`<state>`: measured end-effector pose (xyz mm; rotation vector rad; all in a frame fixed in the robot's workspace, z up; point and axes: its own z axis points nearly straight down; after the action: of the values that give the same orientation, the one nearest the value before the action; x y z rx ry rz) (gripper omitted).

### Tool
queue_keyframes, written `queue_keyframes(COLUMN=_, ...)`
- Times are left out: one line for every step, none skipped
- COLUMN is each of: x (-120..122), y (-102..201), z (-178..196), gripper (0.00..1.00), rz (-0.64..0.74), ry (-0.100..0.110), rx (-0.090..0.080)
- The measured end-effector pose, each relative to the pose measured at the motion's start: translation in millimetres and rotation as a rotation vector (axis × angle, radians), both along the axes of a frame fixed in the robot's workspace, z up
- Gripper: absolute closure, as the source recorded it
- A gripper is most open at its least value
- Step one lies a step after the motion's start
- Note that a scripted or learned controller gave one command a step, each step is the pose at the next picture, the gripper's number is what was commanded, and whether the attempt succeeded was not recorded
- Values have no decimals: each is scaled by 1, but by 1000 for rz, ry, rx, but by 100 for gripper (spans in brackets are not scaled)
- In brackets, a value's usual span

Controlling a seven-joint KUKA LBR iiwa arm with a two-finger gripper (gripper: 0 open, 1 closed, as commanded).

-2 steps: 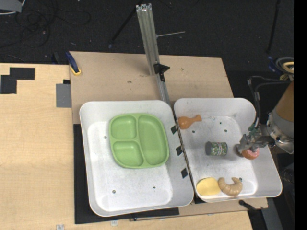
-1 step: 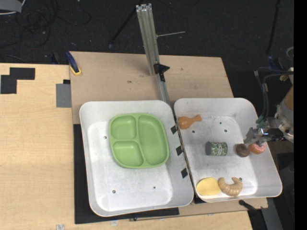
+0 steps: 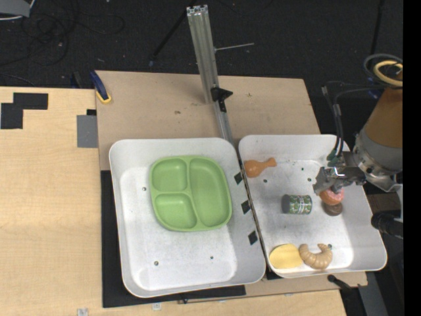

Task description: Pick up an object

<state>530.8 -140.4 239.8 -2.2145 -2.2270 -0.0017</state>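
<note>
One pink object [image 3: 333, 198] sits half-hidden under the end effector [image 3: 331, 180].

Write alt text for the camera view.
The arm's pincer sits over a small pink and brown object in the right bin, near a green can. The left bin holds a green divided plate.
</note>
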Motion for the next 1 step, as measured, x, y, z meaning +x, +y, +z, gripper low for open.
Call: queue_keyframes(x=10, y=49, z=6, gripper=100, rz=0, ry=1, rx=0)
